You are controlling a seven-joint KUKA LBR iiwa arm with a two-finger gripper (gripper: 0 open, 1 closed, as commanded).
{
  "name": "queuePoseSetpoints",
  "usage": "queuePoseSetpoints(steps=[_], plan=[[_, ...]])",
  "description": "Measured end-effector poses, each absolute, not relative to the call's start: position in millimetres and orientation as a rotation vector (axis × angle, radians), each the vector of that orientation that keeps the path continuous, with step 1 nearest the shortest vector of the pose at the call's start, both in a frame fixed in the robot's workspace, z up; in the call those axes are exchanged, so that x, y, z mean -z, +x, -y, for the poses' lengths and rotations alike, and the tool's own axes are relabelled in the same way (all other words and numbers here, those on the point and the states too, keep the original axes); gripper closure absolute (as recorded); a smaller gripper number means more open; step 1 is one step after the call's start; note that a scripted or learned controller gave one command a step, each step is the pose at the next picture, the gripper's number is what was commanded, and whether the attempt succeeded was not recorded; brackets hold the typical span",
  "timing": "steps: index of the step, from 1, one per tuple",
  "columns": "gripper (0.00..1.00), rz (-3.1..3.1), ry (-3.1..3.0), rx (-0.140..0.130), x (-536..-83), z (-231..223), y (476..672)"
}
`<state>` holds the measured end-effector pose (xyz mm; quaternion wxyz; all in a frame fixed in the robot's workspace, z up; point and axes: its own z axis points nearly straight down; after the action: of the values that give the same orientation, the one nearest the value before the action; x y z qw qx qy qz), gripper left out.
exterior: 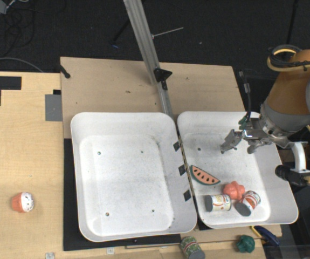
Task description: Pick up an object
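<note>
On the desk, the arm reaches over the right bin. Its gripper hovers with fingers spread, holding nothing. A watermelon slice, can, red toy lie nearer the bin's front.

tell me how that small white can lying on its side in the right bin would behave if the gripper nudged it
The can lies on its side, so a nudge across its length would probably roll it. The red lumpy toy sits close beside it and might stop it. It looks small and likely light.
</note>
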<state>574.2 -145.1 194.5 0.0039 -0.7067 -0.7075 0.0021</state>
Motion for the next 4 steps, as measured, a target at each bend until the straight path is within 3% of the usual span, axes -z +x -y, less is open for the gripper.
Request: queuePoseSetpoints(steps=[1, 3, 4], plan=[[0.00, 2.219, -2.220, -0.002, -197, 146, 575.1], [0.00, 2.218, -2.215, -0.006, -107, 142, 581.5], [0.00, 2.220, -2.221, -0.002, -92, 142, 582.0]])
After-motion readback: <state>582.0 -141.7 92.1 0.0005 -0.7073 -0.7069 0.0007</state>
